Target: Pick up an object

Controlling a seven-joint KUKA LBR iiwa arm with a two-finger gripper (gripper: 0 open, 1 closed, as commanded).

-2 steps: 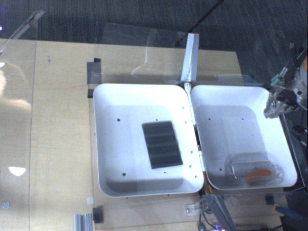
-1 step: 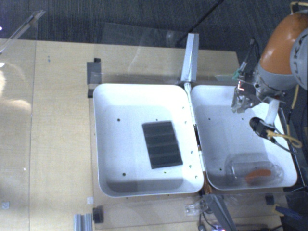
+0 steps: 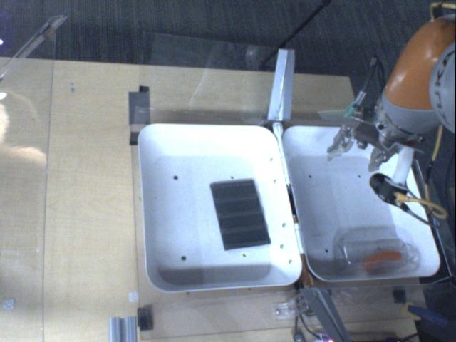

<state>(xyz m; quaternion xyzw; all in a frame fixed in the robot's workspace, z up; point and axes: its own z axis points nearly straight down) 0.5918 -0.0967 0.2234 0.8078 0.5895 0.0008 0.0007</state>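
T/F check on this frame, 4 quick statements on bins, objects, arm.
1. A dark ribbed rectangular pad lies in the left bin. True.
2. A clear item with an orange part lies in the right bin, near its front edge. True.
3. The gripper is pressed onto the dark pad. False: it is over the far part of the right bin, away from the pad.
4. The two bins sit stacked on each other. False: they are side by side.
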